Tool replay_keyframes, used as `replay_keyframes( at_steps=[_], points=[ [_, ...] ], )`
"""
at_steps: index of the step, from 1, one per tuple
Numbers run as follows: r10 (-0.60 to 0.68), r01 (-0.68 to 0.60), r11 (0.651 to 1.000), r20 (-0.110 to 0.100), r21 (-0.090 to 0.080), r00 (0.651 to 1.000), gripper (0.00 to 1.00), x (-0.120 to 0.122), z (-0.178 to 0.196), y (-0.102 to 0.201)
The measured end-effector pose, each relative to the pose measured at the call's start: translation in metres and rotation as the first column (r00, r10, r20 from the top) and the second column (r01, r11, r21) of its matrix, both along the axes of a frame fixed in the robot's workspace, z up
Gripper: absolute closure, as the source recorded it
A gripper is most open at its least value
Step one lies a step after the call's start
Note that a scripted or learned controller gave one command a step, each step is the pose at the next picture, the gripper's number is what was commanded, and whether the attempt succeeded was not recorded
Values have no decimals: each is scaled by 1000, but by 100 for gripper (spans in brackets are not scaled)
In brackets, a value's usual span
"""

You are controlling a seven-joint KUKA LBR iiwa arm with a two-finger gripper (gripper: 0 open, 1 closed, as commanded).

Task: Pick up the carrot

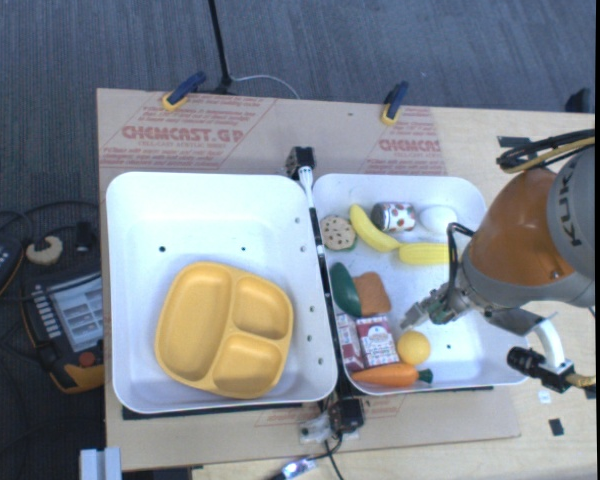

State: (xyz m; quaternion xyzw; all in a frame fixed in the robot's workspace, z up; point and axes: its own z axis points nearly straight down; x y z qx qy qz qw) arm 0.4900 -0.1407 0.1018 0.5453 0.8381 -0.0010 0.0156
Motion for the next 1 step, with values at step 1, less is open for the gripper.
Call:
replay_keyframes(
  at_steps=[1],
  points=[
    [0, 0, 1000, -2, 1, 1000, 0, -1, -1, 0]
  ],
)
